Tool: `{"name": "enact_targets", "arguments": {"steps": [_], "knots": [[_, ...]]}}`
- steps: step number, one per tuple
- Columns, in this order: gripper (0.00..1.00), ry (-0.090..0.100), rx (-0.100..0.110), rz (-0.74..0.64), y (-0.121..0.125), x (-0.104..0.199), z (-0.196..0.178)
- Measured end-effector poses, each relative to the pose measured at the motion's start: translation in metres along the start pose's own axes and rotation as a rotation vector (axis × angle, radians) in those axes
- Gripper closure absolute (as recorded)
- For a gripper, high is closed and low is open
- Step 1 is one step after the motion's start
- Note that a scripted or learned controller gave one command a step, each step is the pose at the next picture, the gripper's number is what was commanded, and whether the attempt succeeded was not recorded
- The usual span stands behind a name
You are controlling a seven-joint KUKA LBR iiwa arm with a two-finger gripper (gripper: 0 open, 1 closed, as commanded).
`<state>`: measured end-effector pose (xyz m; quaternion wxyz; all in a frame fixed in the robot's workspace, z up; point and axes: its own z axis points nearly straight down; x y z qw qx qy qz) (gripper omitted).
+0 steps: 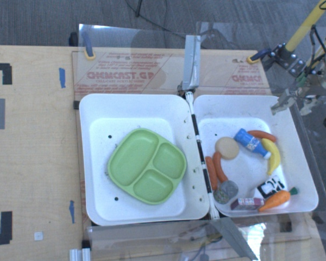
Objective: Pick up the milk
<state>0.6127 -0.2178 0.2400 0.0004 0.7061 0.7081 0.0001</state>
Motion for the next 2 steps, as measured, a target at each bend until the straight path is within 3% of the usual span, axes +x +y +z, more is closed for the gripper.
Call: {"name": "enact_targets", "arguments": {"steps": [1, 2], "knots": [[0.0, 0.007, -0.004, -0.047, 0.03, 0.003, 0.142], [0.0, 0.014, -0.003, 0.04, -0.03, 0.006, 0.152]]}}
